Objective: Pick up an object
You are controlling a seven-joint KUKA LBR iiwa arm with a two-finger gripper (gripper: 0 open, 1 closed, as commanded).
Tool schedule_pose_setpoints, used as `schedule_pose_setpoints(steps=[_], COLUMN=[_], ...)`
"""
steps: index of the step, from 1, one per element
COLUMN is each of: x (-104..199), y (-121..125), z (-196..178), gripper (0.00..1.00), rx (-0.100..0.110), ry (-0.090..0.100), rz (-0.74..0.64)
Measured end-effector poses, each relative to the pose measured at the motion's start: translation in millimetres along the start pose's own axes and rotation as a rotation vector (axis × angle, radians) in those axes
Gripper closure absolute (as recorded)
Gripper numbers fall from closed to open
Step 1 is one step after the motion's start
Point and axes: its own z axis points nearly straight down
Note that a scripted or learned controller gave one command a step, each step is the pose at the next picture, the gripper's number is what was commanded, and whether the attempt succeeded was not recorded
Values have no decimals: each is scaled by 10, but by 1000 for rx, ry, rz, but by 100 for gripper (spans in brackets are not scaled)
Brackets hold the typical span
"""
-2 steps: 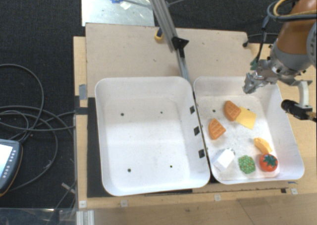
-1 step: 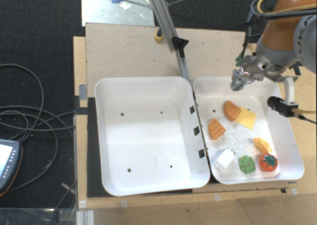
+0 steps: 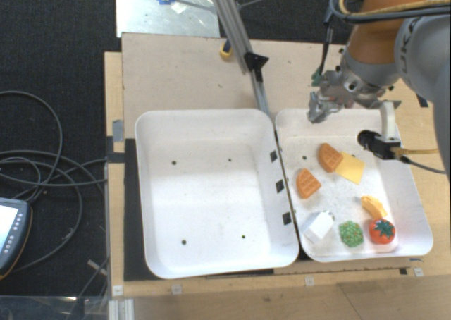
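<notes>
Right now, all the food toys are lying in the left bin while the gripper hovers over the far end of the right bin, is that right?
Not quite: the food toys, such as the tomato and the waffle, lie in the right bin, not the left bin. The gripper does hover over the right bin's far end, as the camera view shows.

Two white bins (image 3: pixel 211 125) are counted; below the tool (image 3: pixel 318 111), six toy foods are seen: two waffles (image 3: pixel 329 157), one cheese wedge (image 3: pixel 351 168), one white block (image 3: pixel 319 225), one green piece (image 3: pixel 351 233), one tomato (image 3: pixel 382 231), plus one orange piece (image 3: pixel 373 206).
</notes>
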Motion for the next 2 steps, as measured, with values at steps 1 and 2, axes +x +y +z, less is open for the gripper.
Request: schedule_pose_setpoints(steps=[1,2], x=[642,1225], y=[10,96], z=[-1,-93], gripper=[100,100], rx=[2,0], ry=[1,1], rz=[0,0])
